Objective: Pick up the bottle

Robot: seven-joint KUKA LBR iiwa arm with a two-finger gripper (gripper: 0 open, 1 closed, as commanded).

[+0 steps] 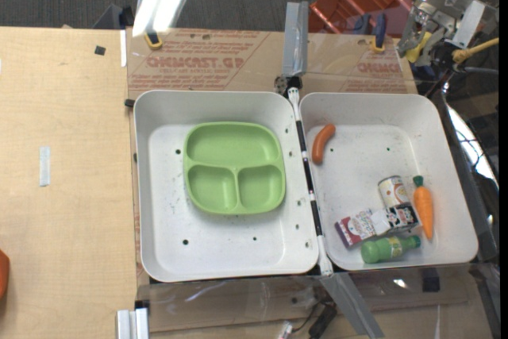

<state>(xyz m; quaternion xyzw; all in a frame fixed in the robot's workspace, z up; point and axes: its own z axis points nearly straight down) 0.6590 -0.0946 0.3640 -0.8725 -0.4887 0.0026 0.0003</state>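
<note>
Up top right, claw (432, 28) hangs beyond the right bin (444, 131); can't tell its spread. Well below it, near the front wall: smooth green plastic bottle (389, 248) lying flat, touching a boxy carton (363, 225), beside a round can (392, 190) and tapered carrot (424, 210).

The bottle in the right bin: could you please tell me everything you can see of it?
The bottle is small and green, seemingly plastic, with a lighter green cap end pointing right. It lies on its side near the front wall of the right bin, roughly parallel to that wall. A small carton lies just behind it, close or touching; a can and carrot sit further back. The gripper is far off, above the bin's back right corner.
</note>
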